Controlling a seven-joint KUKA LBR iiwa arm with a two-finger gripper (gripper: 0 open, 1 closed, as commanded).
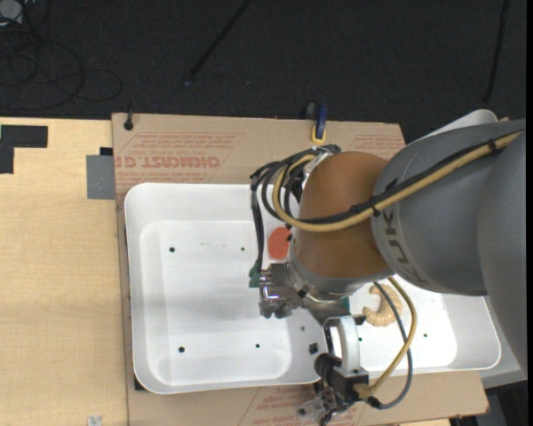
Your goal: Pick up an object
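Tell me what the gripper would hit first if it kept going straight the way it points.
Probably the bare floor of the left bin, right beside the ridge between the bins. The gripper points down there, and I see no object in that line, though the arm hides some of it.

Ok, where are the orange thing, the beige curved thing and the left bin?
Orange thing (277,243): camera view, middle of its visible part.
Beige curved thing (380,316): camera view, on its bend.
Left bin (147,273): camera view, on its left wall.
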